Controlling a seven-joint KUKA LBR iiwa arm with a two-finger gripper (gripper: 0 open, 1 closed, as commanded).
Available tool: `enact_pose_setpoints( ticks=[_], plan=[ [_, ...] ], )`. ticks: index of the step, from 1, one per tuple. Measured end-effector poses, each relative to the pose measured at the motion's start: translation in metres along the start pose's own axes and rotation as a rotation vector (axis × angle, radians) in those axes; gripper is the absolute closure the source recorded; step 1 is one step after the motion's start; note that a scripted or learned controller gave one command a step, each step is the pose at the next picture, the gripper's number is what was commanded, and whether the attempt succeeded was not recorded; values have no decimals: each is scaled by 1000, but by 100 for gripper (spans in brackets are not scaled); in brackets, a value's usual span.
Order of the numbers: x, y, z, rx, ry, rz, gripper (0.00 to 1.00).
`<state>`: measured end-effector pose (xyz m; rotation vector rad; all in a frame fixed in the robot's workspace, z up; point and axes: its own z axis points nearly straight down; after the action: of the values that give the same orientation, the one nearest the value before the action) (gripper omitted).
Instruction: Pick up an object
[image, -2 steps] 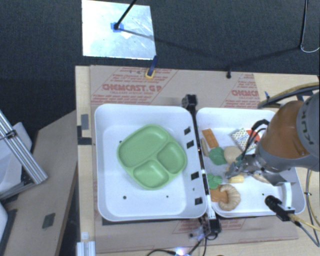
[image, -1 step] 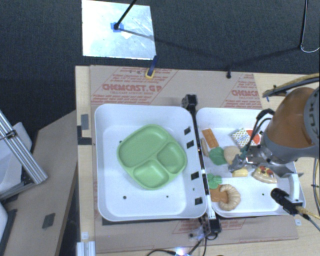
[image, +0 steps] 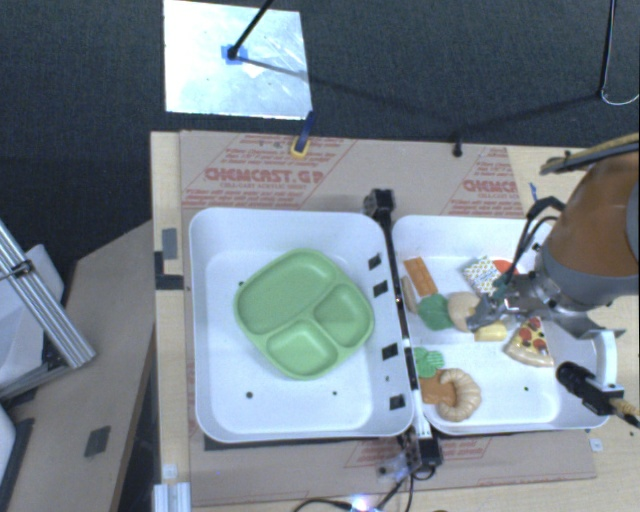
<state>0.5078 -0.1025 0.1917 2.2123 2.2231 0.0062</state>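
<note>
- My end effector (image: 492, 312) hangs beside the pale round toy (image: 462, 309); its grip I cannot tell.
- A pizza slice (image: 530, 344) lies just right of it.

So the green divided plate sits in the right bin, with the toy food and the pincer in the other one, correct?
Not quite: the camera view shows the green divided plate in the left bin. The toy food, such as the croissant and pizza slice, lies in the right bin, where the pincer works.

A divided plate (image: 305, 314) lies in the left bin (image: 215, 330), toy foods (image: 460, 392) in the right bin (image: 560, 405)
</note>
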Motion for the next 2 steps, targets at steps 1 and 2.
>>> enact_pose_setpoints(
  ticks=[1,2],
  plan=[
    [0,2,-35,1,0,-1,100],
    [37,32,-27,2,2,-5,100]
  ],
)
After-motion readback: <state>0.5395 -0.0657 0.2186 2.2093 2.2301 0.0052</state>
